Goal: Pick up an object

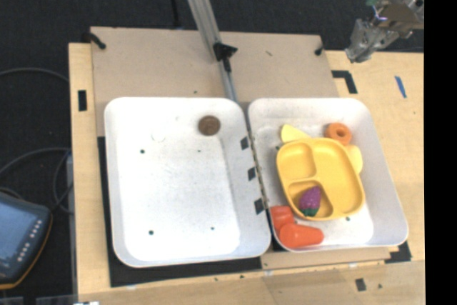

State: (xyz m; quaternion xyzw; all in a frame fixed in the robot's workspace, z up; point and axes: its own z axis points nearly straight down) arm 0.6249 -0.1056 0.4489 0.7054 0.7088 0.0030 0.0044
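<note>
Well below the claw [359,48] lies the orange ring [338,131].

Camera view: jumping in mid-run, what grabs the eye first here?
The yellow divided tray in the right bin, with a purple piece in its near compartment. An orange ring lies beyond it, a red-orange piece at the bin's near edge. The gripper hangs beyond the bins.

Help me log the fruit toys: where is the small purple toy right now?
The small purple toy lies in the right white bin, inside the lower compartment of the yellow divided plastic tray, above the red-orange toy.
</note>
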